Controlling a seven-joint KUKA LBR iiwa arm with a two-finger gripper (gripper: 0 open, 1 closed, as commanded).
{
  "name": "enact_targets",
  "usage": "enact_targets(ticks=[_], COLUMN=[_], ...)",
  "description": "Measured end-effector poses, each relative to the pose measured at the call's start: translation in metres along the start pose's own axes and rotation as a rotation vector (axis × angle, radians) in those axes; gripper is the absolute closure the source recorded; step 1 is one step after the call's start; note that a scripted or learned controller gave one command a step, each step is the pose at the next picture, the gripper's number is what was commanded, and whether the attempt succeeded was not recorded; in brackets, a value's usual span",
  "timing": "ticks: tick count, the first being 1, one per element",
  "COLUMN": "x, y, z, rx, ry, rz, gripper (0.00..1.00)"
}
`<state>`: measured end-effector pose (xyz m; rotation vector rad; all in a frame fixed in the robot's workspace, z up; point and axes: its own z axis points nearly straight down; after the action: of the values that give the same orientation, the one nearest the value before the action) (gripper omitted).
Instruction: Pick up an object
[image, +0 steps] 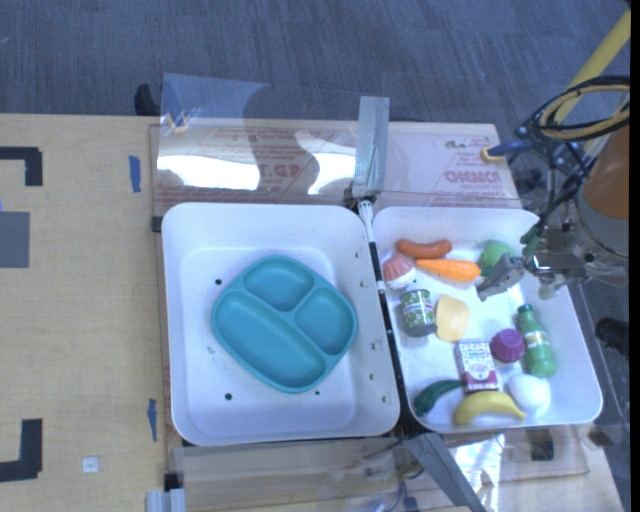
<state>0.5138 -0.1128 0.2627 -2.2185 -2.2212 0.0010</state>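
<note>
The right bin (585, 345) holds several toy foods: a red sausage (423, 247), an orange carrot (448, 268), a green vegetable (491, 255), a pink shell-like piece (398, 268), a small can (417, 312), a yellow piece (452, 318), a juice box (477, 365), a purple piece (507, 346), a green bottle (537, 344), a white egg (529, 392), a banana (487, 407) and a dark green piece (434, 394). My gripper (521, 284) hangs over the bin's upper right, just right of the green vegetable and above the bottle. It is open, with nothing between its fingers.
The left bin (190, 260) holds a teal divided plate (285, 322). A grey upright post (371, 150) stands behind the divider between the bins. Yellow and black cables (580, 95) loop at the upper right beside the arm.
</note>
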Motion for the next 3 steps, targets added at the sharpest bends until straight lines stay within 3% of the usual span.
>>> enact_targets(ticks=[1,2,3], x=[0.040,0.023,-0.014], y=[0.060,0.110,0.059], z=[0.073,0.154,0.176], rx=[0.003,-0.007,-0.006], ry=[0.000,-0.001,-0.003], rz=[0.133,-0.029,0.034], gripper=[0.00,0.00,0.00])
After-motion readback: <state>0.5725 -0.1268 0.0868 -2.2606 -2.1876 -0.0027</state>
